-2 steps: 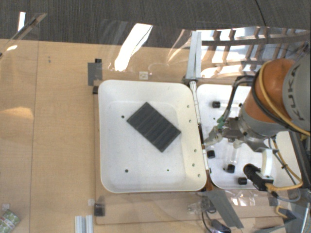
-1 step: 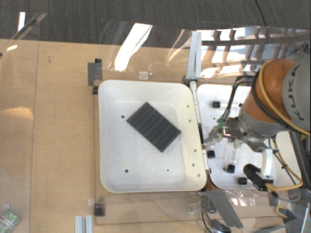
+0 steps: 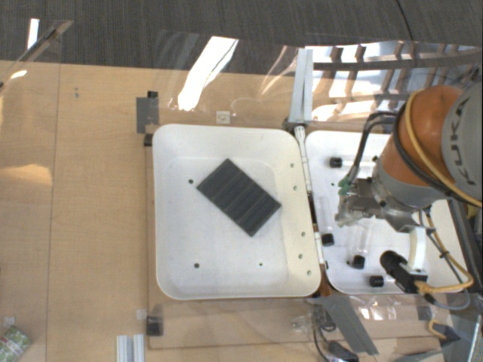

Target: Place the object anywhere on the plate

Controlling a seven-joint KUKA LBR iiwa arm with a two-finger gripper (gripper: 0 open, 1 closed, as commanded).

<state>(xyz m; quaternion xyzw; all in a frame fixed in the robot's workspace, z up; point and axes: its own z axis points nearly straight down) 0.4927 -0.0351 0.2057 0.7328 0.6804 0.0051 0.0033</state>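
A dark grey ribbed plate lies flat and turned diagonally in the middle of the left white bin. My gripper hangs over the right white bin, near that bin's left side and well to the right of the plate. The grey wrist and orange band above it cover much of the right bin. A small green spot shows at the left edge of the wrist housing. I cannot make out any object held at the gripper's tip.
Small black studs dot the right bin's floor, with more near its front. A black cable end hangs by the arm. A raised divider separates the bins. Metal brackets stand on the wooden bench.
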